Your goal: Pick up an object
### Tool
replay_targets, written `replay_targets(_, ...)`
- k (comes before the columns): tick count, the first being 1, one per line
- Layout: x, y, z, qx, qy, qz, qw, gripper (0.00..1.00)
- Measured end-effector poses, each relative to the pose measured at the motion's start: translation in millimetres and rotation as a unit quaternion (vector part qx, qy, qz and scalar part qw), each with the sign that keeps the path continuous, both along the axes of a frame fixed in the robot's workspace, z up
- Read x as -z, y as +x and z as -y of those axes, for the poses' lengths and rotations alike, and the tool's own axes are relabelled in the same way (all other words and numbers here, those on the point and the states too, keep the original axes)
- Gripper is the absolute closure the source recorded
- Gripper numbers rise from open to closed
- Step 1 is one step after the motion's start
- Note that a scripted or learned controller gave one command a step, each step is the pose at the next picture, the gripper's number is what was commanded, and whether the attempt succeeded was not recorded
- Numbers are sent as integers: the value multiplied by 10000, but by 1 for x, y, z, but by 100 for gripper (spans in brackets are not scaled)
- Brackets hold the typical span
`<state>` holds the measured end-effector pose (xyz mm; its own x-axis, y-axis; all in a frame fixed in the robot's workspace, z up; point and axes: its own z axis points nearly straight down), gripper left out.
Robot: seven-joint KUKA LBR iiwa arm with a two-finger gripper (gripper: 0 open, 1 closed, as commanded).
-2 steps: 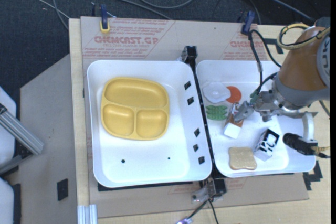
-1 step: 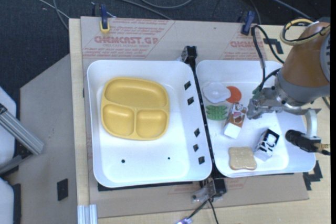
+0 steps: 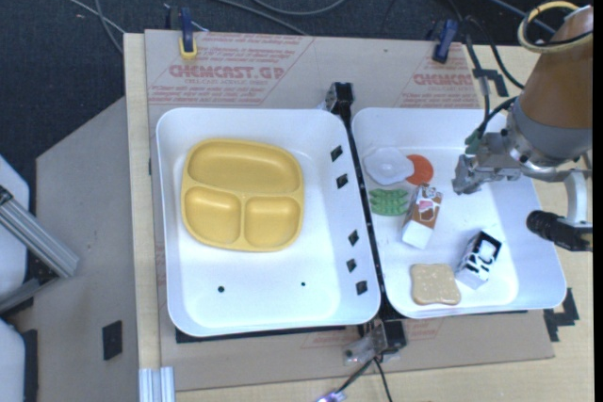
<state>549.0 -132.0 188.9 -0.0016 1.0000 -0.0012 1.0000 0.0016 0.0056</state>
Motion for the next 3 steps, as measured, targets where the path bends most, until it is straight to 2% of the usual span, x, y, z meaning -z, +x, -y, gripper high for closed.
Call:
replay_targets(2,-78,3,1,2,1,-2,10000,100)
replay_targets(3,-61,14,-52,-18,18,-43,10000,100)
